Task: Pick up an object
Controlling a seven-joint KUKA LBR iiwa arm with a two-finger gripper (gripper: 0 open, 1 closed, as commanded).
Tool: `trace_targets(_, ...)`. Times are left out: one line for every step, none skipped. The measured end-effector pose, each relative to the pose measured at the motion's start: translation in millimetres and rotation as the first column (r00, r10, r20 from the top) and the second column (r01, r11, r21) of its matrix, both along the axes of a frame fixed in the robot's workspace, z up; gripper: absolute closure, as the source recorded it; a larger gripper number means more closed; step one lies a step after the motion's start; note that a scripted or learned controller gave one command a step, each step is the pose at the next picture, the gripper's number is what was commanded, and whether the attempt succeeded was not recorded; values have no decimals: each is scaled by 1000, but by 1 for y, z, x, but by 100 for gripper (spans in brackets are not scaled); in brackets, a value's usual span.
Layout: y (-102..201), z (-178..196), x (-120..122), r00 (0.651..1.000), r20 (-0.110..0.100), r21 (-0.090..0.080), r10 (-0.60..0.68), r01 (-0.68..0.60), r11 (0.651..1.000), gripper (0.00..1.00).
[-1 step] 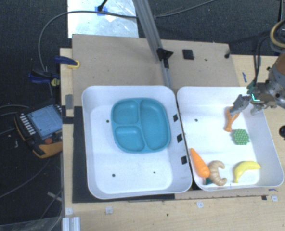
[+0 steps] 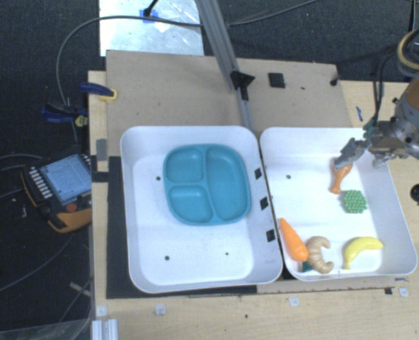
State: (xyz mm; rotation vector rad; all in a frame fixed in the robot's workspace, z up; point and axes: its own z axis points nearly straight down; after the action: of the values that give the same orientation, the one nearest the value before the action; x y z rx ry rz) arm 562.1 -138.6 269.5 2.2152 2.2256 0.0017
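A tan wooden bench (image 2: 294, 73) was seen from above. Two shallow white bins were set on it side by side, touching: the left bin (image 2: 142, 261) and the right bin (image 2: 400, 250). A small black block (image 2: 277, 81) was laid near the bench's far edge.

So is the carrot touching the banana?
Apart. In the camera view the carrot lies at the right bin's near-left corner, the banana further right, with a tan curled toy and bare white floor between them.
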Motion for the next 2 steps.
trace_targets(0, -62, 4, 1000, -4, 1, -4, 4, 1000, 0)
trace_targets(-2, -105, 8, 1000, -3, 0, -5, 5, 1000, 0)
